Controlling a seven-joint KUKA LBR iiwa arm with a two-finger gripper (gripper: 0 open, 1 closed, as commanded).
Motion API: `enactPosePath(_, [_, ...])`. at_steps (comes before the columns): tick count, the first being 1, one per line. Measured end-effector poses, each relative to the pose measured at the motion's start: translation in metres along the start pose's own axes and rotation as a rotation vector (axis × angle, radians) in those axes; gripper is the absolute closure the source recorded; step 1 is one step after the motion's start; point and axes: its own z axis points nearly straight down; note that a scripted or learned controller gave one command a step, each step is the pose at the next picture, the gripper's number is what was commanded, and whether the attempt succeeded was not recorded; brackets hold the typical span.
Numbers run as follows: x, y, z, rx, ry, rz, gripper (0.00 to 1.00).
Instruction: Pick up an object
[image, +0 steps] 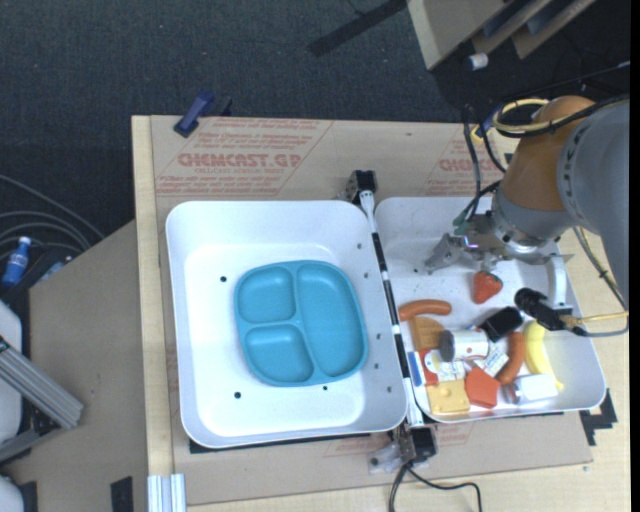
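Observation:
The right bin (420, 225) holds a heap of toy food at its near end. A red strawberry-like piece (486, 288) lies alone further back. My gripper (472, 250) hangs low over the bin's far half, just above and behind that red piece. In the heap I see an orange sausage (425, 308), a brown-orange piece (430, 331), a white cylinder (466, 346), a black piece (502, 323), a yellow banana (540, 350), a red block (482, 388) and a yellow cheese slab (450, 399). Nothing shows in the gripper.
The left bin (200, 240) holds a blue divided plate (300, 322). A ridge with black clips (363, 184) separates the two bins. The arm's orange band (535, 165) and grey body cover the right bin's far right corner. Cables (590, 318) trail over its right rim.

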Motion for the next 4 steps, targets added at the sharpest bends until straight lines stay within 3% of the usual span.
enactPosePath(1, [-0.015, 0.044, 0.0, 0.0, -0.002, 0.0, 0.0])
enactPosePath(2, [-0.023, -0.034, 0.0, 0.004, -0.001, 0.002, 0.0])
enactPosePath(3, [-0.023, -0.033, -0.01, 0.001, -0.001, 0.002, 1.0])
enactPosePath(4, [0.067, -0.01, -0.101, 0.0, 0.0, -0.001, 1.0])
